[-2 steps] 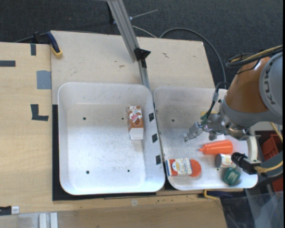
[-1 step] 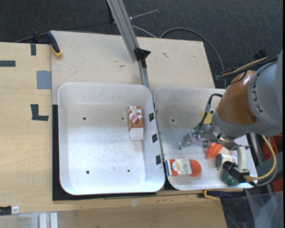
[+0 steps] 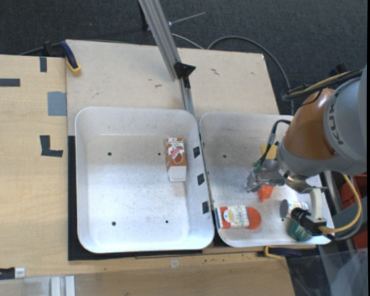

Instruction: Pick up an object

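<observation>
Robot tool (image 3: 259,184) low in the right bin (image 3: 234,134), its open-or-closed state unclear, touching a small orange object (image 3: 266,192); a brown carton (image 3: 176,158) lies in the left bin (image 3: 111,165).

carton (image 3: 176,158) | brown-white, flat | left bin; pouch (image 3: 238,217) | orange-white | right bin

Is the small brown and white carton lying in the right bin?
No, the carton lies in the left bin, near the wall it shares with the right bin.
</observation>
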`<action>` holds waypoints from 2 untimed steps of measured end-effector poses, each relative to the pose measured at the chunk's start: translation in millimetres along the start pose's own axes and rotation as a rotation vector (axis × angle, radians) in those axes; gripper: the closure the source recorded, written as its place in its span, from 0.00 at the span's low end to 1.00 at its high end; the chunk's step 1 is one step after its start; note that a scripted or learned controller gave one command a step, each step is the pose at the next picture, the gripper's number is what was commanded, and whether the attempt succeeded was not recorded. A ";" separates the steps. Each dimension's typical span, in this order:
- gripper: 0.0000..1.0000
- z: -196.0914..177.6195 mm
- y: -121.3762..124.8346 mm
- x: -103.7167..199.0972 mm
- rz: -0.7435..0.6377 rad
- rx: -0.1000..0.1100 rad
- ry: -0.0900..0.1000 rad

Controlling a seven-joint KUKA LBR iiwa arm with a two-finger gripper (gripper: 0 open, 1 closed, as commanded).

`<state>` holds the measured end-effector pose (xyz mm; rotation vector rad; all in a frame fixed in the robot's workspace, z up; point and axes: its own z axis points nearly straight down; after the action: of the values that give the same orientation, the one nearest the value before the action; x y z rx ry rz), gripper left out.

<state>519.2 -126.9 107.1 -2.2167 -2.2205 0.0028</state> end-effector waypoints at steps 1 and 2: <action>1.00 -50.8 3.2 -10.1 0.001 -0.007 -0.003; 1.00 -92.9 3.2 -10.5 0.000 -0.007 -0.003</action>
<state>522.7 -137.5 200.0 -2.2219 -2.2250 -0.0023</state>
